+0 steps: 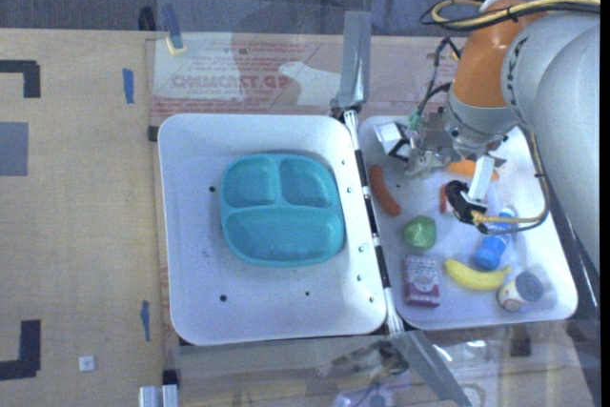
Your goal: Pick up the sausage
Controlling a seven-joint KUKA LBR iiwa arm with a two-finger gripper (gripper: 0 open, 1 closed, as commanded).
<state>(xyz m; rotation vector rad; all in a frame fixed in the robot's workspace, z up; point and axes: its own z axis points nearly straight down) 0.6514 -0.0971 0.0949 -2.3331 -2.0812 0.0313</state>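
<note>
sausage point(385, 191) lies flat on the floor of the right bin point(562, 291), close to that bin's left wall, long axis running roughly up-down in the camera view with a slight tilt, nothing touching it; gripper point(420, 159) sits just to its upper right, low over the bin's upper part, apart from the sausage, how far it is open cannot be told from this angle, nothing seen in its hold; green round item point(419, 231) lies below the gripper, past the sausage's lower end; red packet point(422, 280) further below that; banana point(477, 274) down and to the right of the gripper, blue item point(491, 252) just above the banana; orange piece point(463, 169) right beside the gripper on its right; left bin point(191, 291) holds a teal divided plate point(282, 209), well off to the gripper's left
</note>
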